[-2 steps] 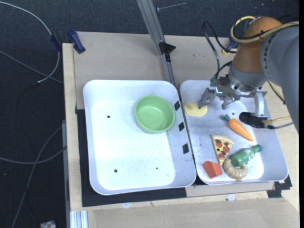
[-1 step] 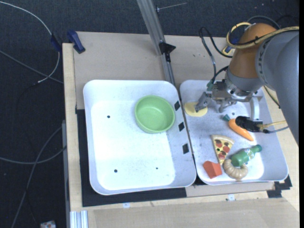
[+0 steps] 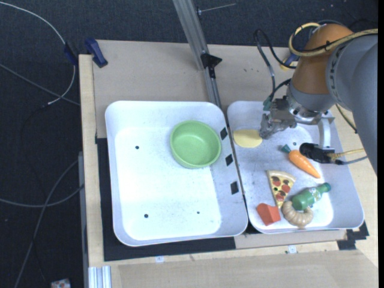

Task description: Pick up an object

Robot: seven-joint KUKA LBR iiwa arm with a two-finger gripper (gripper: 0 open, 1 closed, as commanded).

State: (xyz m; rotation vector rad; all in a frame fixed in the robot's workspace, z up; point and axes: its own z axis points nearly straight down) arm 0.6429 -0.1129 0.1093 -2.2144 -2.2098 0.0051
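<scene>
My gripper (image 3: 268, 127) hangs low over the far left part of the right bin (image 3: 348, 212), just right of a pale yellow flat piece (image 3: 246, 139) that lies against the bin's left side. An orange carrot (image 3: 303, 162) lies to the gripper's right and nearer the front. Further forward lie a pizza slice (image 3: 280, 185), a green bottle (image 3: 307, 197), a tan ring-shaped pastry (image 3: 297, 215) and a red block (image 3: 268, 213). A green bowl (image 3: 195, 143) sits in the left bin (image 3: 138, 221). I see nothing between the fingers.
A metal pole (image 3: 193, 29) slants across the back of the bench and ends between the two bins. Black clips (image 3: 229, 159) line the divide between the bins. The arm's grey body and orange band (image 3: 318, 47) cover the right bin's far right corner.
</scene>
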